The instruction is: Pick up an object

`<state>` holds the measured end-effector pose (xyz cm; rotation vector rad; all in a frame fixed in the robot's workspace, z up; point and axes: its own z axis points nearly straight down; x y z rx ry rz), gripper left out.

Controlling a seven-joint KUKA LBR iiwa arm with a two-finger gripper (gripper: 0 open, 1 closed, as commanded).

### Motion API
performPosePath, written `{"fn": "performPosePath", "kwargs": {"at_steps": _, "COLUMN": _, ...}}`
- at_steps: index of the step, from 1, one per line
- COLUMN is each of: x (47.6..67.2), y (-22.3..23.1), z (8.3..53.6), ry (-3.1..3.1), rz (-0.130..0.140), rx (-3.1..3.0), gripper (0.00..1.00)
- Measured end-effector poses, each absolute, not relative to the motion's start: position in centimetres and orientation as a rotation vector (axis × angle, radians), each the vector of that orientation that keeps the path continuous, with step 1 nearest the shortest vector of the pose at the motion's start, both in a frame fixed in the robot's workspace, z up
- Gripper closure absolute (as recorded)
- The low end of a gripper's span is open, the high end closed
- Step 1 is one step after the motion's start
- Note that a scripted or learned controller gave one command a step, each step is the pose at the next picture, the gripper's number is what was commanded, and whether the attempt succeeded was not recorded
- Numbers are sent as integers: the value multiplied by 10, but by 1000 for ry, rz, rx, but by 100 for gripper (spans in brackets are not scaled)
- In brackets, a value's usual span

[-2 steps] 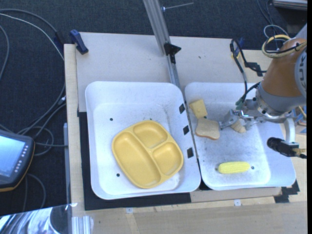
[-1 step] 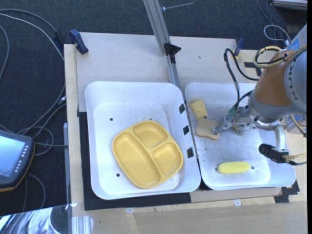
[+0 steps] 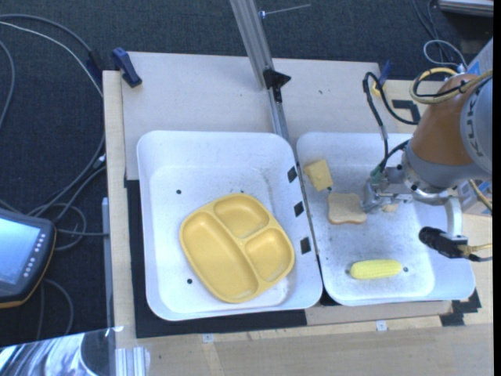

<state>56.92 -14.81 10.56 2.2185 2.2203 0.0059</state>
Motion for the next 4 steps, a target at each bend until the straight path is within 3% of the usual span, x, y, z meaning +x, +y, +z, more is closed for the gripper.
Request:
{"fn": "performPosePath", "kwargs": {"at_steps": 2, "x": 585, "y": -131, "z": 210, "ry": 2221, "rz": 7, "rx": 2214, "gripper": 100}}
{"fn": "performPosePath", "kwargs": {"at_steps": 3, "x": 577, "y": -136, "z": 264, "ry": 2219, "rz": 6, "rx": 2215, "gripper": 100}}
{"fn": "performPosePath", "kwargs": {"at_steps": 4, "x": 594, "y": -87, "z": 254, "ry": 2227, "rz": 3, "rx": 2214, "gripper": 100}}
